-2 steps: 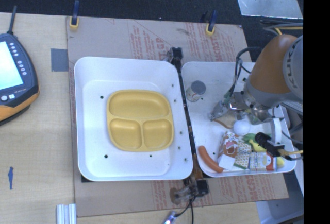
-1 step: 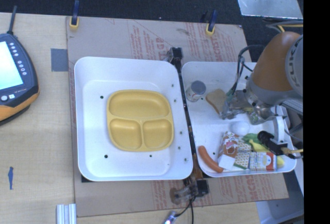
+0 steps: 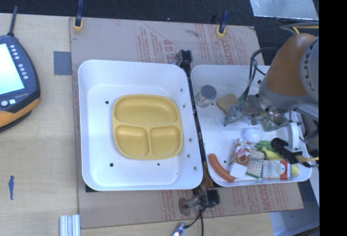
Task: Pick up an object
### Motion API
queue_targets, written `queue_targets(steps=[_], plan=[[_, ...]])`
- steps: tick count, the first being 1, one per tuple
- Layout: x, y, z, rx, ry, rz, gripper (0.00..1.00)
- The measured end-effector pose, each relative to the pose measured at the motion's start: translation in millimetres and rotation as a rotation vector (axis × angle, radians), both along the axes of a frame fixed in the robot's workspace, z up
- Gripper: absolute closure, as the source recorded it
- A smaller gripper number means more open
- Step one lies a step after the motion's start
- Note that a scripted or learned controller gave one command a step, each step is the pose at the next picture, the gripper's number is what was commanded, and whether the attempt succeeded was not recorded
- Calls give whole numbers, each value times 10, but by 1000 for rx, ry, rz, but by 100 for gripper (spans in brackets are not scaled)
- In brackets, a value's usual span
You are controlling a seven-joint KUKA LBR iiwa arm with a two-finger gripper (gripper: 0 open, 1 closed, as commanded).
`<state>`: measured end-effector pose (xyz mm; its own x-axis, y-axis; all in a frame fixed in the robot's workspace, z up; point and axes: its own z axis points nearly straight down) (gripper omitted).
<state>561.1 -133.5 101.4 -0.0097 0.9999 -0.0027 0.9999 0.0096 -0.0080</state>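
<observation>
The right bin point(image 3: 201, 75) holds several small things. A grey tin point(image 3: 206, 94) stands at its far left, with a tan block point(image 3: 227, 102) just to its right. My gripper point(image 3: 233, 115) hangs low over the bin's middle, right below the tan block and left of a white ball point(image 3: 251, 134). At the near side lie an orange sausage point(image 3: 220, 167), printed cartons point(image 3: 246, 158) and a green piece point(image 3: 263, 146). Nothing shows in the gripper.
The left bin point(image 3: 87, 121) carries a yellow divided tray point(image 3: 147, 125). A teach pendant point(image 3: 16, 85) rests on the bench at far left. The arm's orange and grey body point(image 3: 290, 72) covers the right bin's far right corner.
</observation>
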Motion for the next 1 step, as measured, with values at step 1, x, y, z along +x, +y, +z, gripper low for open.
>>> queue_targets(steps=[1], plan=[[626, 213, -80, 0, -8, -2, 0]])
